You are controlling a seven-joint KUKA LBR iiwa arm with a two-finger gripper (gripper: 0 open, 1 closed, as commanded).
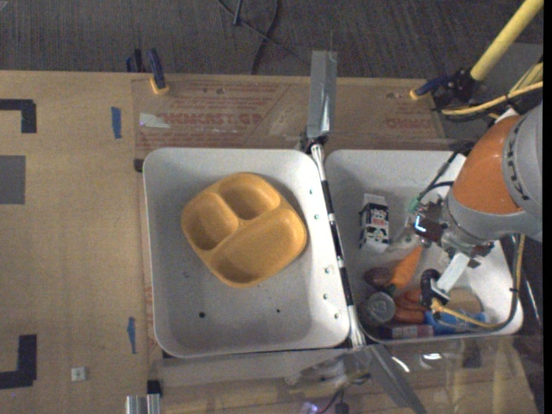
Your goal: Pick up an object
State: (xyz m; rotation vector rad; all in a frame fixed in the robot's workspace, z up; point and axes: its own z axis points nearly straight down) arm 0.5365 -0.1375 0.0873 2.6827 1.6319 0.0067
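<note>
A robotics lab: a taped plywood bench (78, 231) with clamps (157, 69), and loose cables (246, 7) at twelve o'clock.

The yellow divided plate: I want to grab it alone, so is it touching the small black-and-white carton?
Apart. The camera view shows the yellow divided plate in the left bin and the carton in the right bin, with both bin walls between them.

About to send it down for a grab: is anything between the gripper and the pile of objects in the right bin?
Nothing visible blocks it. The gripper is already low over the clutter in the near corner of the right bin, directly above the orange piece and the round dark lid. The objects crowd each other, so isolating one looks hard.
</note>
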